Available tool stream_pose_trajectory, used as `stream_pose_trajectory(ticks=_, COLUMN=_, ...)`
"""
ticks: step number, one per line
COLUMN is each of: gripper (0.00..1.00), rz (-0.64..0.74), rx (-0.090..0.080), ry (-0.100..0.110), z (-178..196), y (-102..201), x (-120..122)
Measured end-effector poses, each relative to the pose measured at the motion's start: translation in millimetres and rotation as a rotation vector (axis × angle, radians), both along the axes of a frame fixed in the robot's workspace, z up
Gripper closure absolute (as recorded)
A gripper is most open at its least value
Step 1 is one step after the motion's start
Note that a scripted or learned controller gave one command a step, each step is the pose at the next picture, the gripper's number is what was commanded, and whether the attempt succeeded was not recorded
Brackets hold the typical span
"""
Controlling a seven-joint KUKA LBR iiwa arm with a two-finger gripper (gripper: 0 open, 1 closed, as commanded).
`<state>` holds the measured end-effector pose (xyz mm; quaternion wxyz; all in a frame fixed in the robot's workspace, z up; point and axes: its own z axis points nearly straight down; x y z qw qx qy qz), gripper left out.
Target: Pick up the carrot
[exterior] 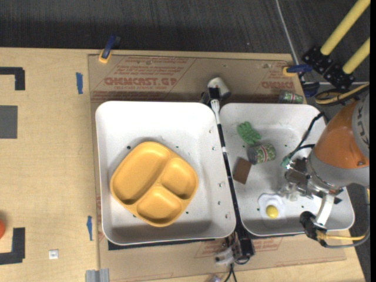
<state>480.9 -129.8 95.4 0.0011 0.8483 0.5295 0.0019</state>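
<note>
My gripper point(291, 187) hangs low over the right bin point(276, 113), in its right half, under the grey wrist with the orange band point(339, 145). Just below and left of it lies a fried-egg toy point(271, 209). Further left in the same bin are a brown block point(241, 170), a small grey and green can point(262, 153) and a green leafy toy point(248, 132). The arm hides the bin floor beneath it.
The left bin point(117, 119) holds a yellow divided plate point(154, 183). A dark cable runs along the seam between the bins point(222, 151). Something orange-red shows at the bench's far left edge point(2, 228). Yellow bars and clamps stand at the top right point(343, 25).
</note>
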Motion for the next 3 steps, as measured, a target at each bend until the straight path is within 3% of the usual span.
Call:
stream_pose_trajectory(ticks=2, gripper=1.00, rz=-0.527, rx=0.001, ry=0.005, z=173, y=84, x=-1)
stream_pose_trajectory(ticks=3, gripper=1.00, rz=-0.069, rx=-0.001, ry=0.003, z=189, y=10, x=12)
